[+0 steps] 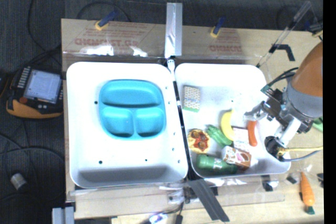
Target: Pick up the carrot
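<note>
Arm: grey with an orange band, reaching in from the right edge over the right side of the right bin (220, 73).
Claw (255, 117): low over the right part of the right bin, just above the carrot; open or closed, cannot tell.
Carrot (252, 132): small, orange-red, lying lengthwise in the right bin, right of the banana and just beside the white card; not seen between any fingers.
Banana (226, 124): yellow, near the bin's middle, touching the green vegetable below it.
Green vegetable (219, 135): lying slantwise between the banana and the food pack.
Food pack (198, 139): red and yellow, near the divider between the bins.
Green bottle (215, 163): on its side along the near wall of the right bin.
Box (237, 156): small, brown and white, touching the bottle's right end.
White card (240, 135): just above the box.
Sponge (191, 97): pale green, in the far left part of the right bin.
Left bin (84, 165): bearing a blue divided tray (132, 107).
Tabletop (247, 42): cardboard-covered, under both bins.
</note>
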### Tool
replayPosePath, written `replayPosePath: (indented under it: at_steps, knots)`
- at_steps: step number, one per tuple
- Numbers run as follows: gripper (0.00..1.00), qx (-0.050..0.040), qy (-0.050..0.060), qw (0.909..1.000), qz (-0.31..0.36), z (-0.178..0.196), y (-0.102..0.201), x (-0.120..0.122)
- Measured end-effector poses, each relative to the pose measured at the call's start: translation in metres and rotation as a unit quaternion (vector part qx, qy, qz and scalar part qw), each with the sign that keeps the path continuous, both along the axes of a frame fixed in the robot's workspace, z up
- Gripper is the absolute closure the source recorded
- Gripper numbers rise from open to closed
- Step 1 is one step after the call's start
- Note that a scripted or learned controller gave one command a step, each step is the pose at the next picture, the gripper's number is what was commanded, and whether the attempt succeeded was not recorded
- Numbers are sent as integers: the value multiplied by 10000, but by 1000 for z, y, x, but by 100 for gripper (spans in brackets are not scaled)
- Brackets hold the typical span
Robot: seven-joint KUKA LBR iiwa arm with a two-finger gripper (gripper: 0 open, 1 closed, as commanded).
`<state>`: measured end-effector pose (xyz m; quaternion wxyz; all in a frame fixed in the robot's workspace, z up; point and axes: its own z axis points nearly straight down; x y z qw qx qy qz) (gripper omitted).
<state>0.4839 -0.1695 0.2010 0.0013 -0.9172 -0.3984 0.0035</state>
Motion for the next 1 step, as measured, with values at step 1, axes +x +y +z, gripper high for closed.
replayPosePath:
  at_steps: [1]
  knots:
    - [100,-7,31,10000,9,8,0,-1]
